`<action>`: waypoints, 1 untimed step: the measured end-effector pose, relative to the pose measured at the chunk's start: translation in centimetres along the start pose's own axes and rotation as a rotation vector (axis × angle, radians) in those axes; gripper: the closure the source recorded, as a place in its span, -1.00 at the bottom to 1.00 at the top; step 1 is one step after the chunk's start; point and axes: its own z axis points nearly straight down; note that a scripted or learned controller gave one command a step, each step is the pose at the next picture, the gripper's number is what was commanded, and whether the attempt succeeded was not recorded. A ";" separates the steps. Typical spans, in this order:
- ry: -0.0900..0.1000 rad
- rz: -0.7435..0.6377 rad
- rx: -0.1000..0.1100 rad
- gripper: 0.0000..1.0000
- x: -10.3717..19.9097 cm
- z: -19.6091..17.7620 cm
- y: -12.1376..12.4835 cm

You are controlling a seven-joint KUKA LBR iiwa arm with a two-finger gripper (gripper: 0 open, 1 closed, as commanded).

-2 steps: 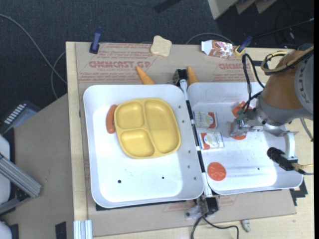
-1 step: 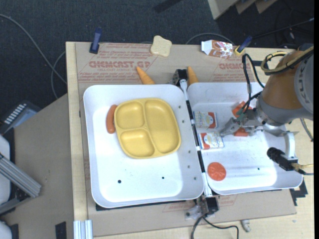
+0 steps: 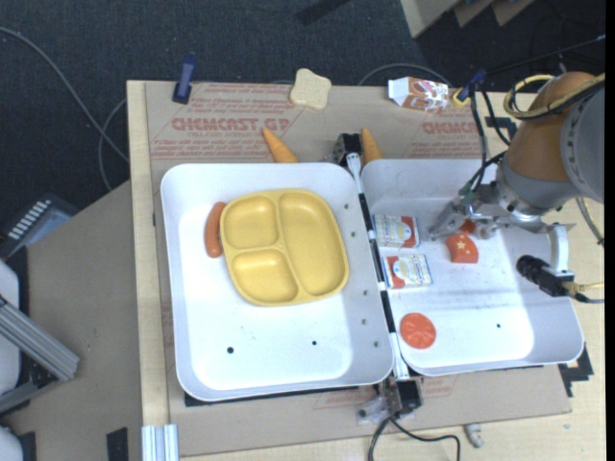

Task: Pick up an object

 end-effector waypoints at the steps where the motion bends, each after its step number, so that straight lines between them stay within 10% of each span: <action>1: -0.002 -0.001 -0.003 1.00 0.0 -1.0 0.1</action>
